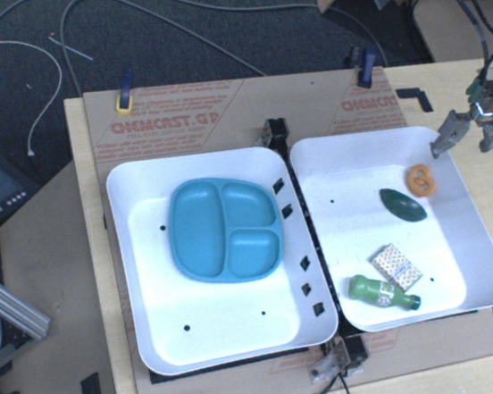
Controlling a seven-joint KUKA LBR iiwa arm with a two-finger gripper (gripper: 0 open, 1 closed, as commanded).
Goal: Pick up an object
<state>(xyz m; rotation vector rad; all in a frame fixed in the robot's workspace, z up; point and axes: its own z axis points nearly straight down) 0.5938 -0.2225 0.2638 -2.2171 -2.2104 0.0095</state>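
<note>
The gripper point(467, 134) hung above the right bin's point(475, 288) far right corner, its two fingers spread apart with nothing between them, probably poised to come down on the nearest object. That seemed to be the small orange ring point(421, 180), lying just beside a dark green oval piece point(403, 204). A patterned packet point(394, 266) and a green bottle point(382, 292) lay touching near the front edge (well apart from the gripper). The left bin point(157, 338) held a blue divided plate point(225, 229)
</note>
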